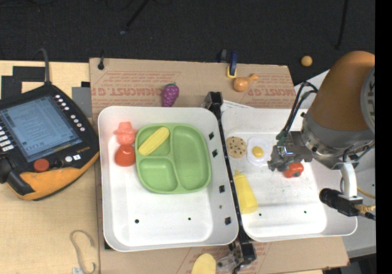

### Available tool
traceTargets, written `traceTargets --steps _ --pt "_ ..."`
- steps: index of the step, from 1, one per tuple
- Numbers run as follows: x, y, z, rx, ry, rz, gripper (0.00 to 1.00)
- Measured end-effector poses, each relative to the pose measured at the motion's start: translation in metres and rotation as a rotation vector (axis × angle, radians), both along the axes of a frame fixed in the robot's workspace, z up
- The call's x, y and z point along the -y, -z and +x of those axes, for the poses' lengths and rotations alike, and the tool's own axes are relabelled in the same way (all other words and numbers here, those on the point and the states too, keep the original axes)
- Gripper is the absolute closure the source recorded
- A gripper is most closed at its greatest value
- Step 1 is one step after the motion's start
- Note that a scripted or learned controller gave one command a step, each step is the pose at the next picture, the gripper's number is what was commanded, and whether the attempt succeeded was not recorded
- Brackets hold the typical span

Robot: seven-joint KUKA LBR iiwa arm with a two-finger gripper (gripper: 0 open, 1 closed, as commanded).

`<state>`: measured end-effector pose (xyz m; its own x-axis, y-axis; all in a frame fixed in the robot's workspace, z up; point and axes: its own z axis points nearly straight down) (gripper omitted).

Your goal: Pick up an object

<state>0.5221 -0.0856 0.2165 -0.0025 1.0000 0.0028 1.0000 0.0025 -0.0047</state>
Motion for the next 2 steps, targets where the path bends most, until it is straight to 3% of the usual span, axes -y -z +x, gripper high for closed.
traceTargets --steps 1,2 --pt "-0.054 -0.0003 -0.0107 0.0 -0.001 0.0 1.0" --pt "-0.0493 -0.0013 -0.0144 0.001 0.002 -0.002 1.0"
